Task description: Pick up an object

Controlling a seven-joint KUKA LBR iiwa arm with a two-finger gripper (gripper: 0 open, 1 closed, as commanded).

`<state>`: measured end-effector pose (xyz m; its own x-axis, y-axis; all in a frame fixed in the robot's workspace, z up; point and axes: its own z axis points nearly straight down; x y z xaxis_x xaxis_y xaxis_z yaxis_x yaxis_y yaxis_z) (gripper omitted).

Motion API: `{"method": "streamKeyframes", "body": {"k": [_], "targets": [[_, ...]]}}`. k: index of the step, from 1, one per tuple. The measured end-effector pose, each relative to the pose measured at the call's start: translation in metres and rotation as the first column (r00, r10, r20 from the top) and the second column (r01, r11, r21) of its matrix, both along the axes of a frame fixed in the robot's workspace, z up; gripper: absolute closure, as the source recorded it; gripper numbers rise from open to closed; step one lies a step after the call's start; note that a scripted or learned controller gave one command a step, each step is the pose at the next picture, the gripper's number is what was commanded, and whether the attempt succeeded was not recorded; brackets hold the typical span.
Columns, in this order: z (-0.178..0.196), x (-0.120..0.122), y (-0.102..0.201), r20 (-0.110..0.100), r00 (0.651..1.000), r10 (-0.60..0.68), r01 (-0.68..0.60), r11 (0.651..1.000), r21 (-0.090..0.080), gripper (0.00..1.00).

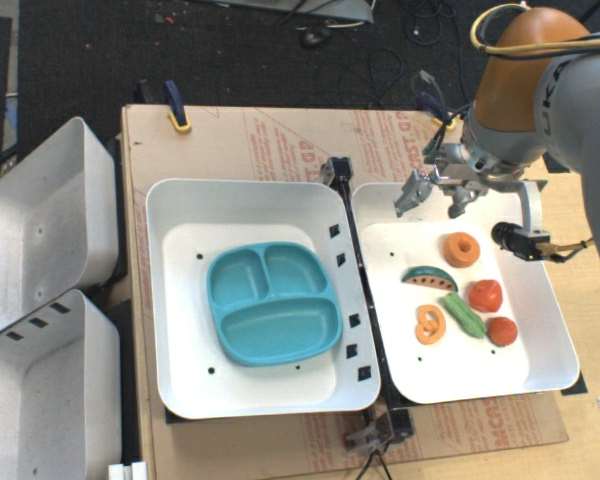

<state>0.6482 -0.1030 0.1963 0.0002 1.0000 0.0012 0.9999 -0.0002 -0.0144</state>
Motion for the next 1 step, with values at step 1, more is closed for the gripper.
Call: {"method": "streamKeyframes", "body": {"k": [1], "targets": [[0.0096, 0.0029, 0.0001, 0.015, 1.0, 0.002, -0.002, 1.0, -0.001, 0.0]]}}
